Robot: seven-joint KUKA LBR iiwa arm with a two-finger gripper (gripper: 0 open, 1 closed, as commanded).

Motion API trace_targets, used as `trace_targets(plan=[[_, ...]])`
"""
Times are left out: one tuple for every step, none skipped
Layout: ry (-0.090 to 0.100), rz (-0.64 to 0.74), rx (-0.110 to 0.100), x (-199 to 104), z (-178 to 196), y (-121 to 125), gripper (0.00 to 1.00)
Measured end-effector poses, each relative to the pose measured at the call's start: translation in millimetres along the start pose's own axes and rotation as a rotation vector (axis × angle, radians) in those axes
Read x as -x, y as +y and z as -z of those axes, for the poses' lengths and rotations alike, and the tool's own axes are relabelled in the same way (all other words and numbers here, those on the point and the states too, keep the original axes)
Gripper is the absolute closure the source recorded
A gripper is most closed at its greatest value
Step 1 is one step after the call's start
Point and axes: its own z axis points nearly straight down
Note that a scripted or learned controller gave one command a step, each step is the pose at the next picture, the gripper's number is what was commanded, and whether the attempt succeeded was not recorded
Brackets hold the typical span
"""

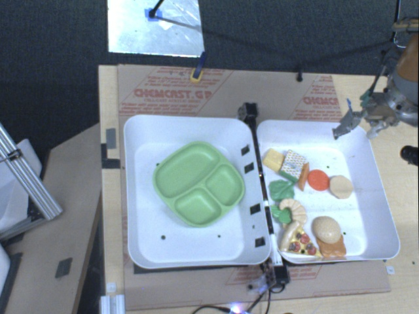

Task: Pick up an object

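The gripper (pixel 359 125) hangs over the far right corner of the right bin (pixel 376 169), fingers spread apart and holding nothing. The toy food lies lower and to the left of it. The orange disc (pixel 318 180) (a flat round one) sits nearest.

Toy food pieces (pixel 308 195) clustered in right bin (pixel 373 175) (left half).

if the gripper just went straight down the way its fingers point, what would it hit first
Probably bare floor of the right bin near its far right corner. The gripper hangs above that corner, clear of the toy food, the round red piece being nearest. Depth is hard to judge.
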Motion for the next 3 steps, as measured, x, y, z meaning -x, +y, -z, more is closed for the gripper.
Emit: trace_targets(plan=[[-0.002, 0.002, 0.011, -0.4, 6.8, 2.4, 0.0], [-0.001, 0.005, 0.007, -3.1, -52.8, 10.0, 0.0], [-0.001, 0.001, 0.006, -3.7, -113.9, 4.7, 0.0]])
